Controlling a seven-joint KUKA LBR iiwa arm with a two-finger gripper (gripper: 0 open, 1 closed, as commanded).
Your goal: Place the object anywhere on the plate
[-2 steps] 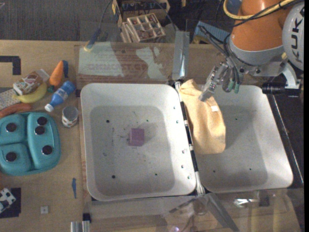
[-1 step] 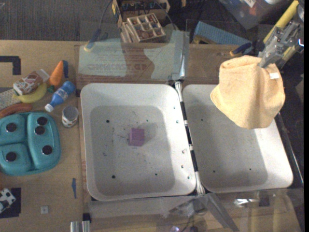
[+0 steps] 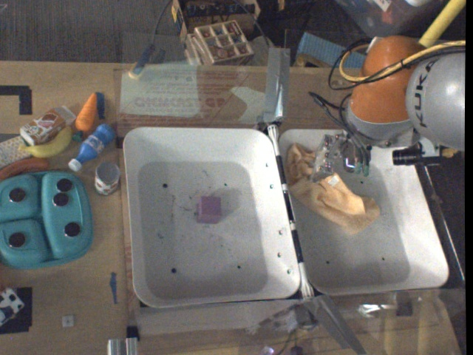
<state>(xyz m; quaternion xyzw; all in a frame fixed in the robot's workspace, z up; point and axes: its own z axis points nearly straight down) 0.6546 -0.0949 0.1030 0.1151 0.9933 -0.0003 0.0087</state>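
One claw (image 3: 341,161) over the cloth (image 3: 332,194), right bin (image 3: 414,265).
Whether it is apart or together, I cannot tell; aim at the cloth's twelve-o'clock fold, pinch deep.

A small purple square block (image 3: 209,208) lies near the middle of the left white bin (image 3: 148,161). In the right white bin (image 3: 414,257), a crumpled tan cloth (image 3: 332,198) sprawls across the upper left part. The grey arm's pincer (image 3: 334,161) hangs directly over the cloth's upper edge. A teal compartment tray (image 3: 44,217) sits on the wooden worktop (image 3: 66,87) at far left.
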